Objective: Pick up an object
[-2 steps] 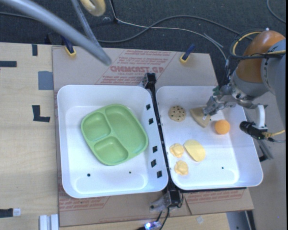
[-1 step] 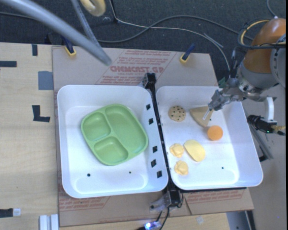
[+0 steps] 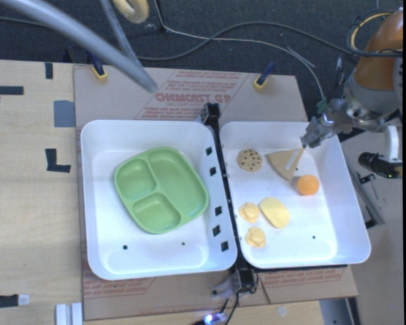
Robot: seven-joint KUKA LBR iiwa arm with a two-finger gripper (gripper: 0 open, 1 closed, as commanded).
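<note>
The right bin (image 3: 338, 246) holds a speckled cookie (image 3: 250, 160), a tan wedge (image 3: 279, 162), an orange ball (image 3: 308, 185), a pale yellow slice (image 3: 275, 213) and two small yellow pieces (image 3: 249, 212) (image 3: 256, 237). My gripper (image 3: 310, 138) hangs over the far right part of this bin. It is just up and right of the tan wedge and above the orange ball. I see nothing held in it.
The left bin (image 3: 101, 249) holds a green divided plate (image 3: 161, 189). A black divider with clips (image 3: 218, 181) runs between the bins. Cables (image 3: 257, 29) lie behind them, and a grey pole (image 3: 88, 32) slants across the upper left.
</note>
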